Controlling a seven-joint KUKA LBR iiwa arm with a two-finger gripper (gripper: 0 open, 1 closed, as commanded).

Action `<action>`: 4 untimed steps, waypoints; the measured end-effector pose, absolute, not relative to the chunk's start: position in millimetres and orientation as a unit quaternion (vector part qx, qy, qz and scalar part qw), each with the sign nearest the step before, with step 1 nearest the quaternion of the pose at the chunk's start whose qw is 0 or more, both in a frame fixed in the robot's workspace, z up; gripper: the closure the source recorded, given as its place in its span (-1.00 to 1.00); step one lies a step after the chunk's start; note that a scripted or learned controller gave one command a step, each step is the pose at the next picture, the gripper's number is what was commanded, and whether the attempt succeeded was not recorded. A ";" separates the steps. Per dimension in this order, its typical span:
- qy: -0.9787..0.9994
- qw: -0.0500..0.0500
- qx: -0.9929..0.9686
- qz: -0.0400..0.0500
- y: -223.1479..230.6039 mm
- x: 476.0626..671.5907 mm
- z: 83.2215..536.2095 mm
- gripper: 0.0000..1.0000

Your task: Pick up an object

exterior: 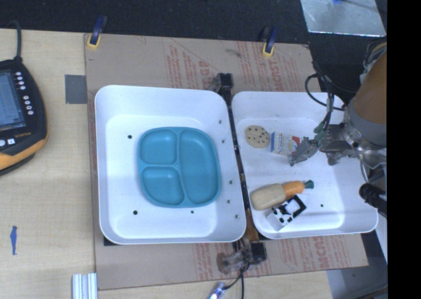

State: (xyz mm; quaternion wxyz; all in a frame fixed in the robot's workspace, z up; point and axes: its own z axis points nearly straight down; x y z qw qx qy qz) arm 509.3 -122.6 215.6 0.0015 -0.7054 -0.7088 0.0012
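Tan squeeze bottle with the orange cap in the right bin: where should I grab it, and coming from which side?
Take the tan squeeze bottle with the orange cap across its wide body, coming straight down. It lies flat, long axis running left-right, so the gripper should close across the short width. The black-and-white printed card crowds its near side.

Both white bins (pixel 108 159) look like smooth, faintly glossy plastic, as does the blue divided plate (pixel 178 165). The bench (pixel 46 225) beneath looks like matt wood (cardboard sheet (pixel 171 60) under the bins).
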 end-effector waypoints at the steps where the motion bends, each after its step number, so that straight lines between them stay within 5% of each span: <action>1: -0.709 0.002 -0.705 0.002 -134.6 510.3 90.5 -1.00; 2: -0.709 -0.001 -0.706 0.000 -110.1 486.4 91.9 -1.00; 3: -0.709 0.001 -0.705 0.002 -103.1 543.9 91.7 -1.00; 4: -0.709 0.000 -0.705 0.001 -117.8 476.1 91.6 -1.00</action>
